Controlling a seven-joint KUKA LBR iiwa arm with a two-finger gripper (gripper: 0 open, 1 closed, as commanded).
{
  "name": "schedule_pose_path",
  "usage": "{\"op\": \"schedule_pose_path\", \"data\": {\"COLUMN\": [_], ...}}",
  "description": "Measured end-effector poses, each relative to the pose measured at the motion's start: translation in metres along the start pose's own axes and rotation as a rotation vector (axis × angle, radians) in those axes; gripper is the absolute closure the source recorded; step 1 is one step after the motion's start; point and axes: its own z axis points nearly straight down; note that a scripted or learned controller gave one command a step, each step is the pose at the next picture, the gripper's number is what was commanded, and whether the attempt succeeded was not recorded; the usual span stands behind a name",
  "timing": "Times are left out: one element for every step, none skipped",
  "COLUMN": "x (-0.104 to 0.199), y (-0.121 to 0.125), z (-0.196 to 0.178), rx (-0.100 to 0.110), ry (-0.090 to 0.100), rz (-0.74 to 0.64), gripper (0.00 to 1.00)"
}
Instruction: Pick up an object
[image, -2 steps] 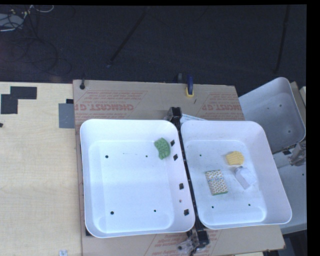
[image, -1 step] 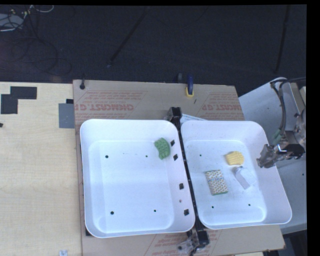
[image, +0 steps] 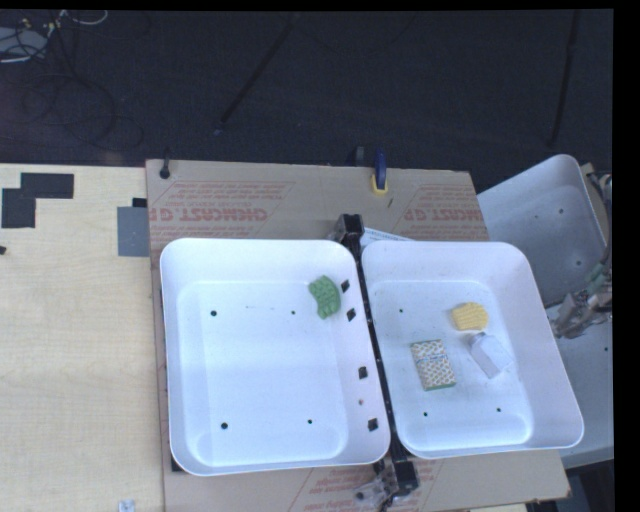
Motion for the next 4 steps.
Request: {"op": "schedule_pose_path", "data": {"x": [0.086, 0.002, 0.082, -0.008], "y": [0.002, 0.0, 0.005, -0.001], "z": [-0.022, -0.018, -0.024, -0.012], "rx": [-0.004, -0.002, 0.0, 0.0], "ry": [0.004, -0.001, 0.005, -0.001], "rz": [-0.014, 0.002, -0.012, 0.003], "gripper": [1.0, 1.0, 1.0, 1.0]}}
